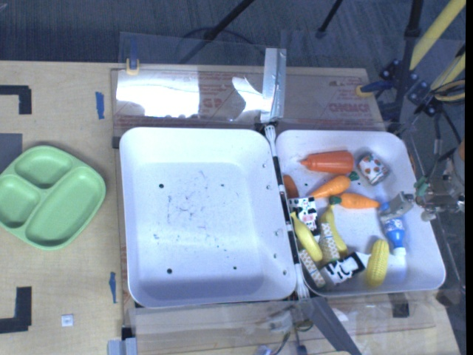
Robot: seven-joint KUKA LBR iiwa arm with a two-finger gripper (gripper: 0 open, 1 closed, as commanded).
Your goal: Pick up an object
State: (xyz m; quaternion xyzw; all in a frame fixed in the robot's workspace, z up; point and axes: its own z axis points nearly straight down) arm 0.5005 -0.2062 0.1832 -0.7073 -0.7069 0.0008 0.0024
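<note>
The right bin (421, 272) holds a heap of toy food. A large orange carrot (326, 161) lies at the back, with two smaller carrots (332, 186) (360, 202) in front of it. A spotted ball-like toy (372, 168) sits beside them. Nearer the front are a cow-patterned block (305, 214), yellow bananas (308, 244), a corn cob (378, 261), a black-and-white piece (344, 268) and a blue-and-white bottle (395, 235). My gripper (409, 203) hovers at the bin's right rim, just above the bottle and right of the small carrot. Nothing visibly sits in it.
The left bin (199, 205) lies beside the right one, with a shared ridge between them. A green divided plate (48, 196) rests on the bench at far left. A clear plastic panel (192, 87) stands behind the bins. Tripod legs and cables crowd the upper right.
</note>
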